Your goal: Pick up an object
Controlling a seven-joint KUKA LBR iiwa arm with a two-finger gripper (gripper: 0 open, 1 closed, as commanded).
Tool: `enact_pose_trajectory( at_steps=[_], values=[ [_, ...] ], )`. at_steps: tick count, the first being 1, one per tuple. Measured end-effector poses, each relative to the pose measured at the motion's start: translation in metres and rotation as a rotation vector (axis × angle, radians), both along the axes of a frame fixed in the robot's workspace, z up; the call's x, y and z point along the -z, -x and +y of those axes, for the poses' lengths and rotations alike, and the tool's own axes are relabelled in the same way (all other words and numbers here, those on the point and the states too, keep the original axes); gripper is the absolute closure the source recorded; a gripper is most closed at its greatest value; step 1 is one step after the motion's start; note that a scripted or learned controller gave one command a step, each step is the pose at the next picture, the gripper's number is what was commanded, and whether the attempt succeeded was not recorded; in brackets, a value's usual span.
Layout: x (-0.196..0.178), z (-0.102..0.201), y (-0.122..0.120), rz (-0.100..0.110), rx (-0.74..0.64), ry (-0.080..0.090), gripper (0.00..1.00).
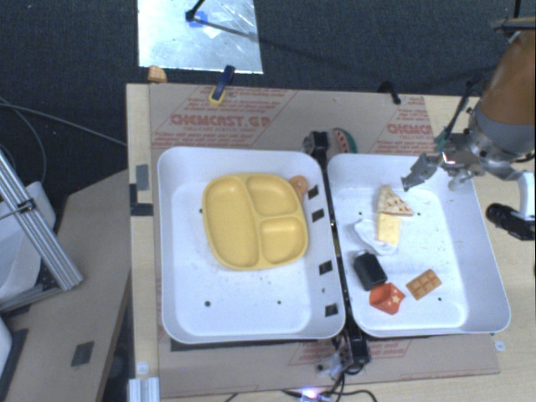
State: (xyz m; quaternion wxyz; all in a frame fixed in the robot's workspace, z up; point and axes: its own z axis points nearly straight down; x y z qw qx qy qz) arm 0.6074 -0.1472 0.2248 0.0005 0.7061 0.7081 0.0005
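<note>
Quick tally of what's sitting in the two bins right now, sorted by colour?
Yellow: 2, the divided plate and cheese-like block
Tan/orange-brown: 3, the sandwich-like wedge, waffle-like piece, small round piece
Black: 1, the black block
Red: 1, the red piece
White: 1, the white item
Total: 8

Food pieces (388,224) are crowding the right bin's (469,258) middle, leaving open floor along its right side.

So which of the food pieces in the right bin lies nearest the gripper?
The triangular sandwich wedge, at the top of the cluster just below-left of the gripper; the yellow block, red piece and waffle lie farther down.
</note>
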Motion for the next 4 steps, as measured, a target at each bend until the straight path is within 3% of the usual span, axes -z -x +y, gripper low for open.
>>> enact_pose_trajectory(
  at_steps=[1, 2, 3, 4],
  values=[
    [0.108, -0.018, -0.008, 0.006, 0.003, -0.001, 0.00],
    [0.140, 0.036, -0.065, -0.006, -0.007, 0.001, 0.00],
    [0.128, 0.033, -0.063, -0.005, -0.004, 0.001, 1.00],
    [0.020, 0.080, 0.031, 0.006, -0.002, -0.003, 1.00]
  ],
)
